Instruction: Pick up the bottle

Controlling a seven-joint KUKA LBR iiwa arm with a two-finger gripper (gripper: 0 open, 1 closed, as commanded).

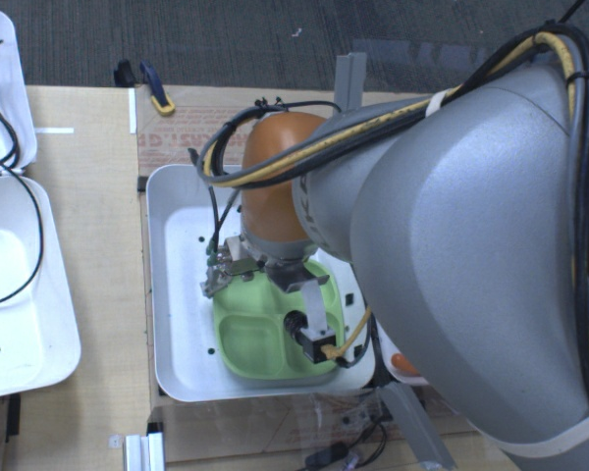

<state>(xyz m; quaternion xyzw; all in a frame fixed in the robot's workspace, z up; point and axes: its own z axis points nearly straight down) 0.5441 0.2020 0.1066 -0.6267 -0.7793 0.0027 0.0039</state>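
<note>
Overhead, wooden bench (98, 263), dark carpet beyond, white bin (182, 292) holding green tray (250, 346), jaws' state unclear.

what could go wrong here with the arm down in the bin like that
1. The gripper sits low in the right bin, right at the green tray; it could press on or catch the tray rather than any bottle.
2. The arm hides much of that bin, and no bottle can be made out, so a grasp here may close on nothing.
3. Cables loop near the wrist and could snag.
</note>
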